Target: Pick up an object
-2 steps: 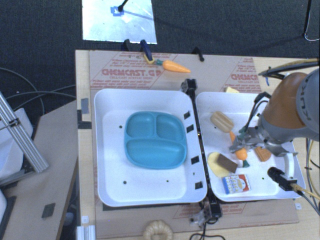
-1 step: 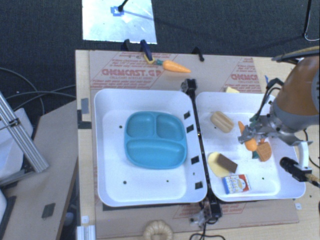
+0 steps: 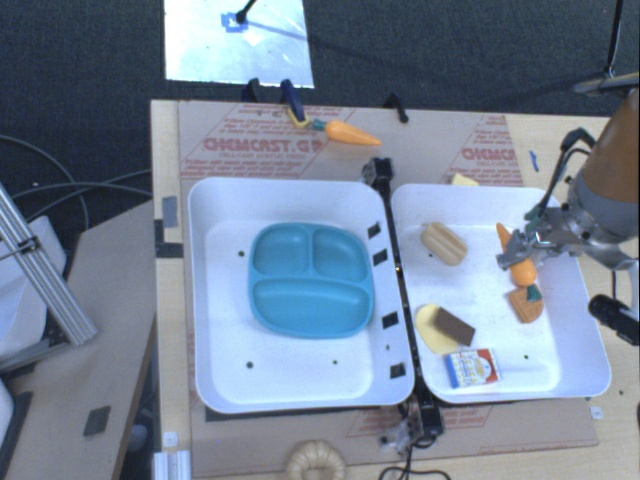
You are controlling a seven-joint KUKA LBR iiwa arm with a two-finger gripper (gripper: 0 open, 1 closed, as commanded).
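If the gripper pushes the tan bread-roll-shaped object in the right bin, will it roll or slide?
The bread roll looks rounded and elongated, so it would probably roll sideways rather than slide. It appears to be a small toy, likely light. Its smooth curved surface might slip from the fingers.

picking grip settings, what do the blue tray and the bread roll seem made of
Blue tray: likely hard plastic, with an even colour, a soft sheen and moulded compartments. Bread roll: probably matte plastic or foam toy food, tan and dull; the look leaves open which.

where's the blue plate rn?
The blue plate lies flat in the middle of the left bin, across the divider from the bread roll in the right bin.
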